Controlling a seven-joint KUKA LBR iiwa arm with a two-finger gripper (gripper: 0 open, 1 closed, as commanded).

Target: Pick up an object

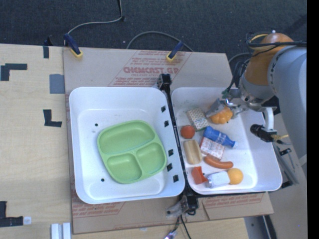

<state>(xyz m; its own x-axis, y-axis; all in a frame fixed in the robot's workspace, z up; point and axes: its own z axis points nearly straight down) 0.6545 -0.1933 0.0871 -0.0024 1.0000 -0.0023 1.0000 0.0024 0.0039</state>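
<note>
Resting on cardboard (144, 71): two bins (79, 133) | dark carpet (199, 9) | gripper (227, 106) state unclear

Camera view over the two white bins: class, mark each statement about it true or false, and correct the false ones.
1. The green divided plate lies in the left bin. True.
2. The hot dog lies on the green plate. False: it is in the right bin.
3. The claw is over the right bin, beside an orange object. True.
4. The blue bottle stands on the cardboard. False: it lies in the right bin.
</note>
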